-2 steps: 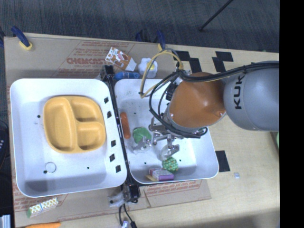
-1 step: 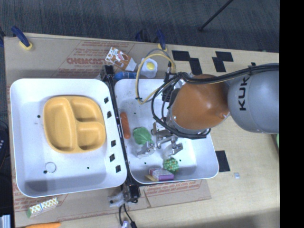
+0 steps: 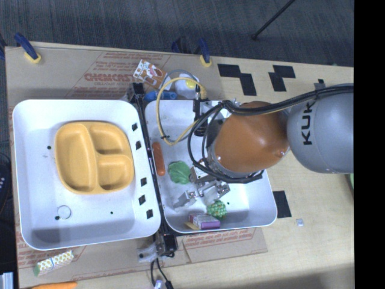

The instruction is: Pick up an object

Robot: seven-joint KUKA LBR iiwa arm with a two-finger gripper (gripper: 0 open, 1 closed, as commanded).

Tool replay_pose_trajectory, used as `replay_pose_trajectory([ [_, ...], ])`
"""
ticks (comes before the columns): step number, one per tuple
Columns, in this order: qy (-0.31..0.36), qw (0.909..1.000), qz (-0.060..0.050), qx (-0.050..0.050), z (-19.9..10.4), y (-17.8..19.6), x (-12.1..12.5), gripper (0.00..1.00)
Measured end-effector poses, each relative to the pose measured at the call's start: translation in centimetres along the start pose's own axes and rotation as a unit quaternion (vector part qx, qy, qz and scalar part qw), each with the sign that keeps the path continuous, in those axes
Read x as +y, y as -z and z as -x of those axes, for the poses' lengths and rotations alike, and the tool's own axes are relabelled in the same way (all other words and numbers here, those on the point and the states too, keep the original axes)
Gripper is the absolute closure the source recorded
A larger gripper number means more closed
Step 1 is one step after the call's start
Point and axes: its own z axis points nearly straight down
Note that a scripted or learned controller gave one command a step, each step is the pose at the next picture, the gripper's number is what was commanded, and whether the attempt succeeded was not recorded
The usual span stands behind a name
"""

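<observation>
Objects are lying in the right bin (image 3: 264, 206): orange carrot (image 3: 159, 159), green leafy toy (image 3: 178, 172), purple box (image 3: 203, 222), green ball (image 3: 217, 209). Gripper (image 3: 204, 189) is hovering among them; whether apart, cannot tell. Leafy toy looks light, soft; pinching its middle suits.

Right bin (image 3: 264, 205) floor largely hidden beneath orange band (image 3: 246, 143); arm (image 3: 322, 131) cut off at 3 o'clock; gripper (image 3: 201, 191) finger state obscured; orange item (image 3: 51, 285) cropped at 7 o'clock.
</observation>
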Motion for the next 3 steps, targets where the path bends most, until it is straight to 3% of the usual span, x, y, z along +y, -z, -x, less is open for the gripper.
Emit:
replay_pose_trajectory([
  [1, -0.026, 0.9996, -0.002, 0.0, 0.6, 0.1, -6.9, 0.0],
  [2, 0.044, 0.999, -0.002, 0.0, -0.2, 0.2, -13.9, 0.0],
  [3, -0.017, 0.9999, -0.002, 0.0, -0.6, 0.2, -15.4, 0.0],
])
